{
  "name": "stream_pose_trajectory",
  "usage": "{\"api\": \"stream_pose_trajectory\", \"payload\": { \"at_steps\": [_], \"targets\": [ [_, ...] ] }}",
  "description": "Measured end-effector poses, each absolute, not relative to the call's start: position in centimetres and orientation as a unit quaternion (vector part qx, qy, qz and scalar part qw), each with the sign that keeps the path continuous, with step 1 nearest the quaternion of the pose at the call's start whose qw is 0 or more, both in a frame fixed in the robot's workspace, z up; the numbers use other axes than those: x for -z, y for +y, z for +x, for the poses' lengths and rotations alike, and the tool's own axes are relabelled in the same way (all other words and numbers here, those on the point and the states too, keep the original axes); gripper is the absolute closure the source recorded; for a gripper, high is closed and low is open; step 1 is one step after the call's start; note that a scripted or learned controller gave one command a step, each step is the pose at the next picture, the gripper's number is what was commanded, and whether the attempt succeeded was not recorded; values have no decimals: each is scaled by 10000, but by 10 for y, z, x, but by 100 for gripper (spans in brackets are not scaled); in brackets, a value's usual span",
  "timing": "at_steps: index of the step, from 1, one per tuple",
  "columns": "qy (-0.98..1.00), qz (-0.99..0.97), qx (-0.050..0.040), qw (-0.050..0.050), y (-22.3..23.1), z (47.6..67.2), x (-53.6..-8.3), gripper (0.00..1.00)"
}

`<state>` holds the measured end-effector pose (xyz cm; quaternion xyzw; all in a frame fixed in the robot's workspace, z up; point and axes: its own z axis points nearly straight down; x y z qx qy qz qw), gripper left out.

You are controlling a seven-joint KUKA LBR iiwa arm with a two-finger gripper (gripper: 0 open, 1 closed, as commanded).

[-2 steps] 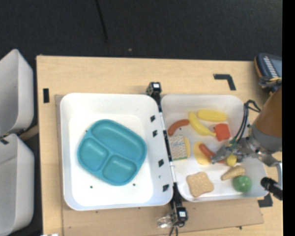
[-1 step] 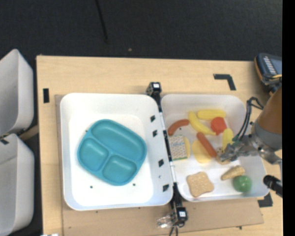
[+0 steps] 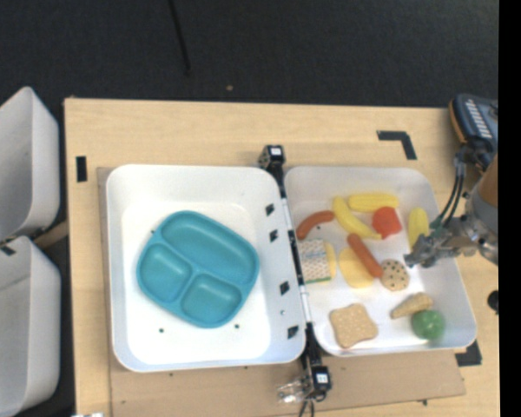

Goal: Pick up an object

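Note:
The right bin (image 3: 417, 185) holds several toy foods: a yellow banana (image 3: 354, 218), a red pepper piece (image 3: 386, 222), a red sausage (image 3: 365, 255), a round cookie (image 3: 394, 275), a slice of bread (image 3: 353, 325), a green ball (image 3: 428, 324) and a tan cracker (image 3: 412, 304). My gripper (image 3: 419, 255) hangs low over the right side of this bin, just right of the cookie and below a small yellow piece (image 3: 418, 224). I see no object between its tips.
The left bin (image 3: 122, 320) carries a teal divided plate (image 3: 198, 268). A brown sausage (image 3: 314, 223), a patterned sandwich block (image 3: 314, 260) and a yellow cheese piece (image 3: 357, 273) lie in the right bin's left half. The bins' shared wall runs down the middle.

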<state>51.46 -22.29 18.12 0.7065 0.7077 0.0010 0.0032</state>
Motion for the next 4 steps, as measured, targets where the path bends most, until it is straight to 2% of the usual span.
{"api": "stream_pose_trajectory", "payload": {
  "at_steps": [1,2,3,4],
  "targets": [
    [7082,7060,-6,25,-224,516,-234,100],
    [7086,7056,1,10,-184,540,-226,100],
    [7094,7048,-6,6,-141,575,-219,100],
    [7091,7051,-9,13,-102,614,-230,100]
  ]
}}
